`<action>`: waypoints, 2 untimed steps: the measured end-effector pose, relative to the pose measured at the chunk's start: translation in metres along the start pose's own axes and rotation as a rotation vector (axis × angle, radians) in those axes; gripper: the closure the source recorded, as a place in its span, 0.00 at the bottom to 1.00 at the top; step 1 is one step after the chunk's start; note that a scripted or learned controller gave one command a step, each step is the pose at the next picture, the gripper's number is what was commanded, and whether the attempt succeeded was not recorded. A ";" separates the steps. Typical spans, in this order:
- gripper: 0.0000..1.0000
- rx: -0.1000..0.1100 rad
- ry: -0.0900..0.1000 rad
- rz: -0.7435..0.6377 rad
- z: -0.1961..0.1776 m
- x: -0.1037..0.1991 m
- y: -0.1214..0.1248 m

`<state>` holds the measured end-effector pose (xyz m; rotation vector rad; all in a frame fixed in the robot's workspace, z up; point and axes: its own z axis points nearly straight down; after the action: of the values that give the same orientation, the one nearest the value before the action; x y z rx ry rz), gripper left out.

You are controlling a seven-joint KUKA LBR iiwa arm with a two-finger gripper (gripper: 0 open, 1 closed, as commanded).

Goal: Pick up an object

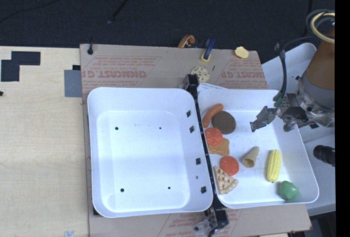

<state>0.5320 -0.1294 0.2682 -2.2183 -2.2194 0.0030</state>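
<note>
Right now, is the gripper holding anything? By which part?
Nothing held. The gripper hangs open above the right bin, apart from the corn and cone.

The cardboard [136, 69] under the bins bears red print, upside down. It cannot be read with certainty. No other text is legible.

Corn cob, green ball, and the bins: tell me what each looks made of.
Corn cob: probably moulded plastic toy, uniform bright yellow, ridged.
Green ball: likely plastic or rubber, smooth with a slight sheen.
Bins: seemingly thin white plastic, smooth, glossy, rounded corners.
</note>
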 end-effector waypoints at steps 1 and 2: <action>0.00 0.006 0.002 0.000 0.183 0.004 0.023; 0.00 -0.006 -0.003 0.000 0.179 0.039 0.035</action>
<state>0.5660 -0.0902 0.0895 -2.2225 -2.2243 -0.0005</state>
